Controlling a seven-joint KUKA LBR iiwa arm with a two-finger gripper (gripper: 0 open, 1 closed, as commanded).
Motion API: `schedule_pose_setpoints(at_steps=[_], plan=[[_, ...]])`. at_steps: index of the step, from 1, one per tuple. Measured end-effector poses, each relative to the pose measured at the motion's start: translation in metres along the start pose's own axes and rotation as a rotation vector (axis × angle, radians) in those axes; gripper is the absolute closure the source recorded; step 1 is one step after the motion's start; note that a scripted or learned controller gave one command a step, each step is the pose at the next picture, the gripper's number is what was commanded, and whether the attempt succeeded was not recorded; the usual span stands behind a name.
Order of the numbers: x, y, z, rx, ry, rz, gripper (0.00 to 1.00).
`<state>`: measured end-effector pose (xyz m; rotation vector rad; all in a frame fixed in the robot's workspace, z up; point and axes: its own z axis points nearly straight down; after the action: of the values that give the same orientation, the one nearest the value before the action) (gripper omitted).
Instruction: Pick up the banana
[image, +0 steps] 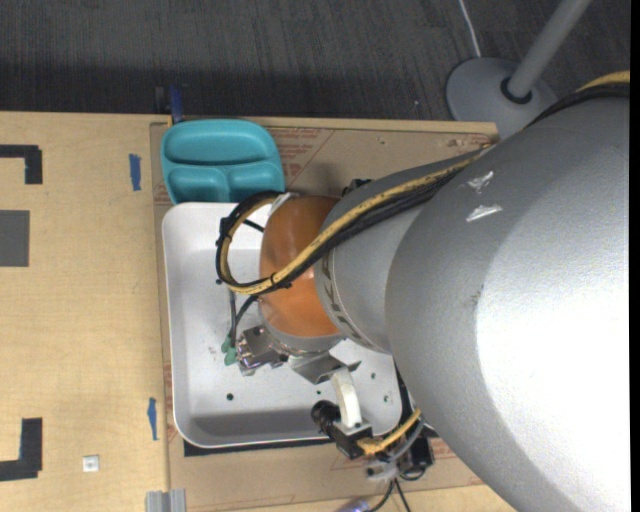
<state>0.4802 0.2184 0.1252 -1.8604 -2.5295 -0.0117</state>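
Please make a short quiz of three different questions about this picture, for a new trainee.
1. True or false: the arm hangs over the white bin.
2. Which colour is the band above the wrist? A) green B) orange C) blue
3. Fill in: the teal tray lies beyond the bin's ____ edge in the view.

Key: 1 true; 2 B; 3 top.
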Motion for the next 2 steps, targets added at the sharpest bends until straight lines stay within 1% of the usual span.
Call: schedule_pose_setpoints(at_steps=[2], plan=[[0.0007, 0.0009, -0.0194, -0.002, 0.0, 0.001, 1.0]])
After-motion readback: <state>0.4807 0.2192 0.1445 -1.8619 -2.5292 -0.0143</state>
